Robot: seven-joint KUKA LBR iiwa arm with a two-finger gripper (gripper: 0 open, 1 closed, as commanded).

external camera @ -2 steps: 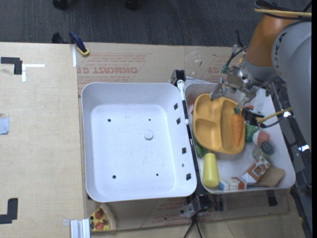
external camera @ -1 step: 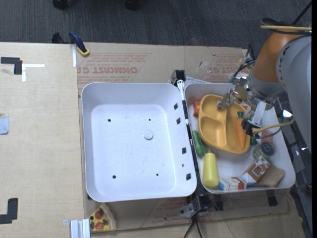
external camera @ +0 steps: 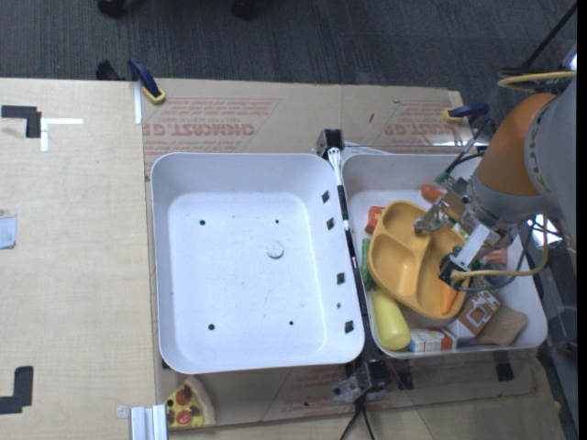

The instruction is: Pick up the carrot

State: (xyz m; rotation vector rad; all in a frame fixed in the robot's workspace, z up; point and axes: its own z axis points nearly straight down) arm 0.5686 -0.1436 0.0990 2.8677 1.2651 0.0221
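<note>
Care is needed: the carrot (external camera: 429,192) seems to lie by the far wall of the right bin (external camera: 394,180), just beside the yellow plate (external camera: 408,246), so the gripper (external camera: 431,220), apart or together I cannot tell, must avoid that plate's rim.

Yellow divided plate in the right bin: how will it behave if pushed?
The yellow plate looks like moulded plastic, so probably stiff and light. It seems to rest on other items in the right bin, so a push would likely rock or slide it. Its smooth rim may slip from the hand.
</note>
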